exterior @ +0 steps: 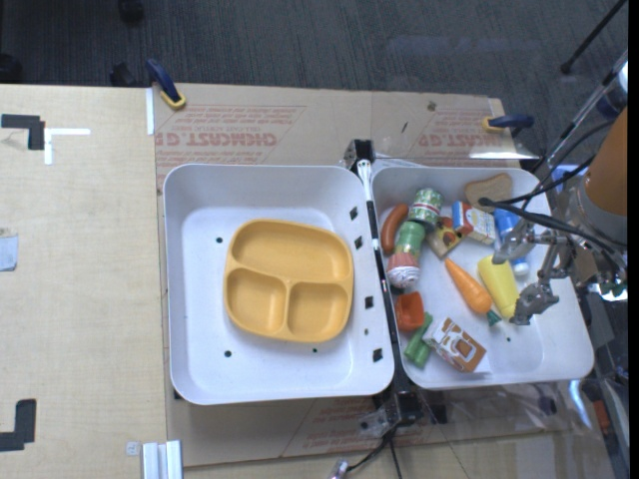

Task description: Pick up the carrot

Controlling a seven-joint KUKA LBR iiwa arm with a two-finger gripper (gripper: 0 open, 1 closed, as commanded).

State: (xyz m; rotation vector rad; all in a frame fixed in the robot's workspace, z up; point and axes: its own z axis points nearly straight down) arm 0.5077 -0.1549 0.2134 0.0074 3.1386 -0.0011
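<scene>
The carrot (466, 284) is an orange cone lying on a slant in the middle of the right bin (559, 362), thin tip toward the upper left. A yellow piece (497, 282) lies against its right side. My gripper (527, 285) hangs over the right part of that bin, just right of the yellow piece and apart from the carrot. It is open and holds nothing. The grey arm with its orange band (611, 168) comes in from the right.
A yellow divided plate (290, 279) sits in the left bin (190, 297). Round the carrot lie a green bottle (414, 230), a red sausage (392, 228), a red-orange piece (409, 310), a brown and white box (457, 345) and a bread slice (489, 188).
</scene>
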